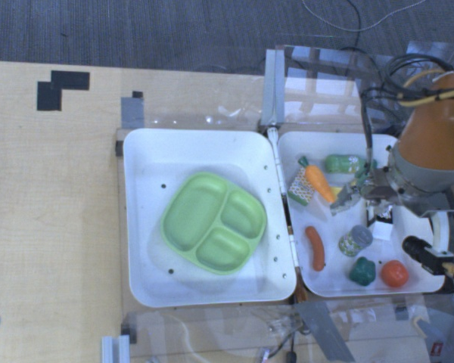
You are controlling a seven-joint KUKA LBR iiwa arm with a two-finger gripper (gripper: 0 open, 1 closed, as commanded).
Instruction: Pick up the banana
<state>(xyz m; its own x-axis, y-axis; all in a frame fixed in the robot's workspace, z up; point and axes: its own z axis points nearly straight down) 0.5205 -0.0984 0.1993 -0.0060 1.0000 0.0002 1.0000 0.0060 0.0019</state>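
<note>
Here the arm (431, 138) reaches in from the right over the right bin (318, 278), its gripper (348, 197) low among the items there. Whether the gripper is clenched or released cannot be told. A sliver of yellow just beside its tip, next to the carrot (318, 183), may be the banana (337, 193); it is too hidden to be sure. Near the carrot lie a small patterned packet (301, 190) and a green vegetable (343, 163) toward the bin's far edge. Closer to the front sit a sausage (315, 248), a small can (356, 240), a dark green piece (362, 271) and a tomato (394, 274). The left bin (144, 203) holds a green divided plate (214, 222).
</note>
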